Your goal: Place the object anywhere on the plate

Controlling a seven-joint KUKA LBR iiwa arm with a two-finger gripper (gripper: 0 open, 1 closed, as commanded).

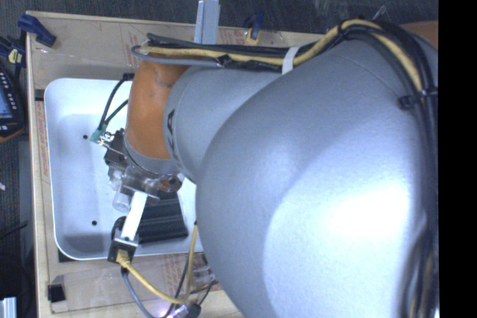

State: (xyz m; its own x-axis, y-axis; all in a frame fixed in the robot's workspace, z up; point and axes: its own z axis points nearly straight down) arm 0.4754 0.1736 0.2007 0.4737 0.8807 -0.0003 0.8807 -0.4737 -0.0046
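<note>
Where grey arm overhangs white bin, dark ridged object; hand's state untellable.

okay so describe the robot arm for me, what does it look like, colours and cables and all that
The arm is a bulky, rounded, smooth grey shell. An orange band rings it above the wrist. A bundle of black and yellow cables runs along its top, tied with a white strap. The hand is dark metal with a white bar, a thin green wire and a yellow cable trailing below.
</note>
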